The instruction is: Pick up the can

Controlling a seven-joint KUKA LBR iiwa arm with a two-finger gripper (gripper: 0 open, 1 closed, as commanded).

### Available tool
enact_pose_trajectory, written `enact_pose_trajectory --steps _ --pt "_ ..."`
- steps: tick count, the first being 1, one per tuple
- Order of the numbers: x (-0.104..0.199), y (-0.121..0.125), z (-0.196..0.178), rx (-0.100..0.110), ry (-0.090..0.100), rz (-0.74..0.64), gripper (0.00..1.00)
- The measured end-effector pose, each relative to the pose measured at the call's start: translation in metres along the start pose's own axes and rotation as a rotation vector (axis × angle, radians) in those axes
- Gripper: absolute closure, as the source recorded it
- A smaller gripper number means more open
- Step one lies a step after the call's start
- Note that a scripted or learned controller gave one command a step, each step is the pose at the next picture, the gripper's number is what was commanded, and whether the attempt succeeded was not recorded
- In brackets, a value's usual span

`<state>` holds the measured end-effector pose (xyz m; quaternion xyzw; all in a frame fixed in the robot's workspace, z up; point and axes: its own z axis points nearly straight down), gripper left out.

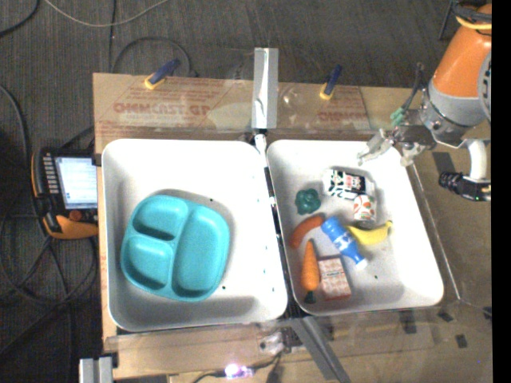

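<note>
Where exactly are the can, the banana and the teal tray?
can (pixel 363 207), camera view, on its side wall
banana (pixel 372 233), camera view, mid-curve
teal tray (pixel 176 246), camera view, on the divider ridge

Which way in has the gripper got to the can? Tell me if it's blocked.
Probably not blocked. The gripper hangs over the right bin's far corner; the can stands beside the banana, top uncovered.

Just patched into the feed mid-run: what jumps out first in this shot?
The teal divided tray in the left bin grabs the eye first. Next, the clutter in the right bin: a black-and-white can, banana, carrot. The gripper hovers at that bin's far right corner.
</note>
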<state>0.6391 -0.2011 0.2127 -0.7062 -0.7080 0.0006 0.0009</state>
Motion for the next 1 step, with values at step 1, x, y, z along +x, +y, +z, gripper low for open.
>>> enact_pose_trajectory --steps 1 --pt "-0.0177 -0.0105 0.0925 -0.035 -0.006 -0.001 0.0"
